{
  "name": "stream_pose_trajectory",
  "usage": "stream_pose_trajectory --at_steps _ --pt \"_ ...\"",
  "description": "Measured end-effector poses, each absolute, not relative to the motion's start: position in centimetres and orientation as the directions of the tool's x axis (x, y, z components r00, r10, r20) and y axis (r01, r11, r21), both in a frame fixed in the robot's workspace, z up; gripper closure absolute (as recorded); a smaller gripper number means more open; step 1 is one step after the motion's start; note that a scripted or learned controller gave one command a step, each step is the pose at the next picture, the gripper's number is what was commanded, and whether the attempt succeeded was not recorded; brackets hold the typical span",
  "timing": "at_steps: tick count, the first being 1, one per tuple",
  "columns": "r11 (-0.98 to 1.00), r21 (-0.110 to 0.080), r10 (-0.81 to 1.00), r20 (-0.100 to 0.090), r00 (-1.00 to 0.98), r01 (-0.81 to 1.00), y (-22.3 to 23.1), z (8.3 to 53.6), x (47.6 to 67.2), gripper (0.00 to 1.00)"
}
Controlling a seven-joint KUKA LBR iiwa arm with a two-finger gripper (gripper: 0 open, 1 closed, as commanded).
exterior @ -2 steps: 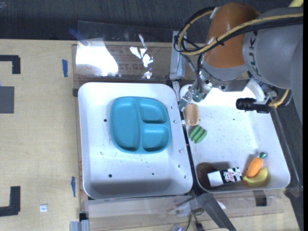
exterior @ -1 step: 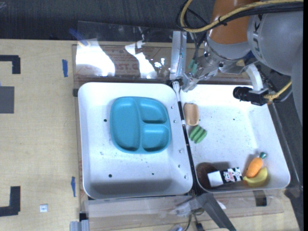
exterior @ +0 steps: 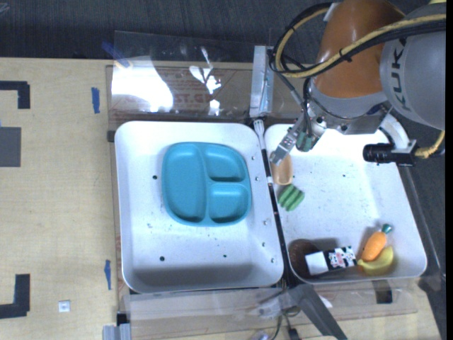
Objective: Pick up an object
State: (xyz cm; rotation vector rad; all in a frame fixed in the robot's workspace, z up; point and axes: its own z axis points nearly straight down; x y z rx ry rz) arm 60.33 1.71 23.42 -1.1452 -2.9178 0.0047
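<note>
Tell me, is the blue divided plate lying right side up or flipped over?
Right side up: the blue divided plate lies flat in the left bin, its three hollow compartments facing the camera.

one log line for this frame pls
task: pick object | gripper: over orange piece, right bin left edge | grasp: unconfirmed | left bin: blue tray

Bright overhead light washes out the white bins (exterior: 134, 261). Strong glare flares on the clear plastic sheet (exterior: 177, 83) just behind the left bin. Soft shadow lies along that bin's near wall. Focus is slightly soft throughout.
</note>
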Motion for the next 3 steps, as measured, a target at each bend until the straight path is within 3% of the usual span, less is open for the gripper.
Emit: stream_pose_trajectory --at_steps 1,2,3 --pt "0.456 -0.01 0.89 0.005 -0.456 0.89 4.2 18.0 61.6 1.0" --pt "0.688 0.001 0.726 -0.001 -0.688 0.726 6.0 23.5 66.6 1.0" --pt "0.9 -0.003 0.437 0.006 -0.899 0.437 4.2 18.1 58.0 1.0"
